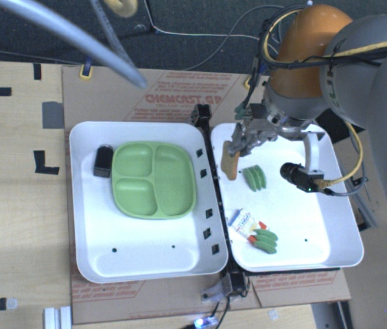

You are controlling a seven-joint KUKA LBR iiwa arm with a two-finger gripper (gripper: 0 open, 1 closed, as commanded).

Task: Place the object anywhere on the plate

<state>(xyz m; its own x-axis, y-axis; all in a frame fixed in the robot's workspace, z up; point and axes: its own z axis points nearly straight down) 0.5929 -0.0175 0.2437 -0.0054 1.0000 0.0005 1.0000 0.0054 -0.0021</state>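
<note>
Gripper [233, 157] low in the right bin [331, 252], fingers closed on a tan block [230, 165] hanging from their tips. The green plate [154, 180] lies to its left, across the bins' divider [210, 184] — a shallow tip-hold could slip during transfer, or the block clip that divider.

Pale wooden bench [15, 211] bearing black tape marks [41, 162], with a printed cardboard sheet [180, 94] laid across it. Beyond its far edge, dark carpet [200, 5] crossed by a thin cable [207, 34].
</note>
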